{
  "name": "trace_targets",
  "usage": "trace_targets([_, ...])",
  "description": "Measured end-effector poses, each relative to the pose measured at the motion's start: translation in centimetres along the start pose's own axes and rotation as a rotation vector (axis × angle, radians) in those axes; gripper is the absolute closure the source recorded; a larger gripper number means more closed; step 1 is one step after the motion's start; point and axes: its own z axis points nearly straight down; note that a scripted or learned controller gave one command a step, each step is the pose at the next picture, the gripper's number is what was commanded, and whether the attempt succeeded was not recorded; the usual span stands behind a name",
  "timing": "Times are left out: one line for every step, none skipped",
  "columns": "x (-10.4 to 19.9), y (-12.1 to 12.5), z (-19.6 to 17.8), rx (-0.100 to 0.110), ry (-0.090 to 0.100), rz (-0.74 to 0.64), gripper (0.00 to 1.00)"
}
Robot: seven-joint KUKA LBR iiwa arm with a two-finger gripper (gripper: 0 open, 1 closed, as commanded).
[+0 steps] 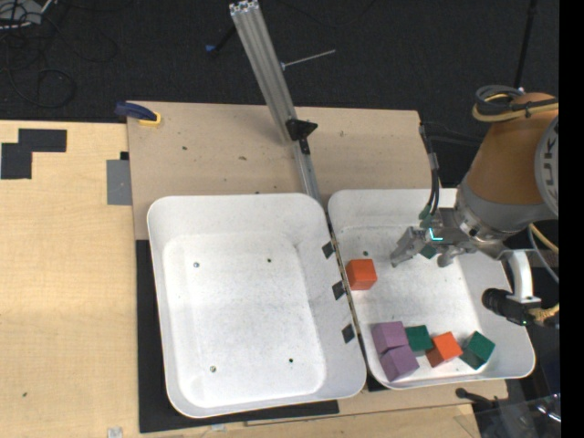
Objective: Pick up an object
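Orange cube (361, 274) low in the right bin (456, 203), near its left wall, left of the gripper (412, 245) and apart from it. Jaws spread, gripping nothing. Purple blocks (393, 349), green cubes (477, 349) and another orange cube (444, 347) clustered along the near edge. Left bin (164, 217) alongside on a tan bench (219, 149), dark floor beyond.
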Motion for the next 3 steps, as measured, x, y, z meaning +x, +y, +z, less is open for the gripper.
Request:
trace_targets([-0.1, 0.1, -0.2, -0.005, -0.001, 0.003, 0.00])
trace_targets([-1.1, -0.1, 5.3, 0.001, -0.001, 0.002, 0.00])
trace_targets([-1.1, 0.0, 9.8, -0.006, -0.001, 0.003, 0.00])
